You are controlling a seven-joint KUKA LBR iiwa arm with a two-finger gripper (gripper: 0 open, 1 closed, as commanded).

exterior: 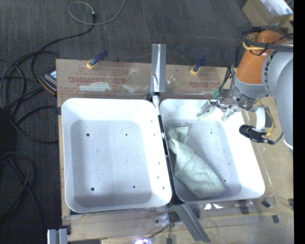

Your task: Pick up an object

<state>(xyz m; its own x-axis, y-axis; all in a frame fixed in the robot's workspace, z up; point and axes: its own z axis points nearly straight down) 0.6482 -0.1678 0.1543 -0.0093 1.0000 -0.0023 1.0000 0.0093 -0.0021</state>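
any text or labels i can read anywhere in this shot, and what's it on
Red printed lettering on the cardboard sheet behind the bins: it appears upside down and too blurred to read.
Box at the top right corner: pale label, too small to read.
Left bin, right bin, cloth, end effector: no text visible.

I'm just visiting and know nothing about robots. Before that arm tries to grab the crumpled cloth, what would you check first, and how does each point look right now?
1. Something to grab: ok. A crumpled pale green cloth lies in the right white plastic bin.
2. Cloth reachable: ok. It rests against the bin's left wall, uncovered.
3. Two-finger gripper above the cloth: not ok. It sits over the bin's far edge, off to the right of the cloth.
4. Gripper free of load: ok, nothing shows between its fingers.
5. Fingers spread: ok, apparently apart.
6. Left white plastic bin unaffected: ok, the arm is away from it.
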